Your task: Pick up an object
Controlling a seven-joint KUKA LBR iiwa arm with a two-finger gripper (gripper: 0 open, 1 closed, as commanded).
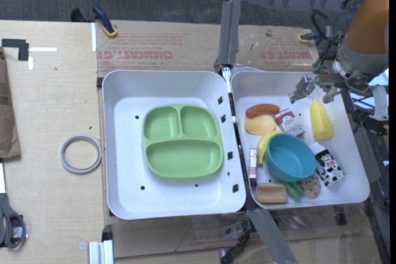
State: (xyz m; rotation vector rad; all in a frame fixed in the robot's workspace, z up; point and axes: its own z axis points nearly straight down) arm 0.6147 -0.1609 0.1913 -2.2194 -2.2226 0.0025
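Heaped in the right bin [355, 144]: a blue bowl [291, 157], upright, mouth open to the camera, near the middle; a yellow banana [264, 144] tucked against its left rim; an orange-red sausage [262, 110] lying crosswise toward the far left, above a pale yellow rounded piece [259, 125]; a small red-and-white carton [289, 122] just beside these; a yellow bottle-like object [320, 120] lying lengthwise toward the far right; a black-and-white patterned box [328, 167] right of the bowl; a tan bread-like block [271, 193] at the near edge, beside a round biscuit [311, 188]
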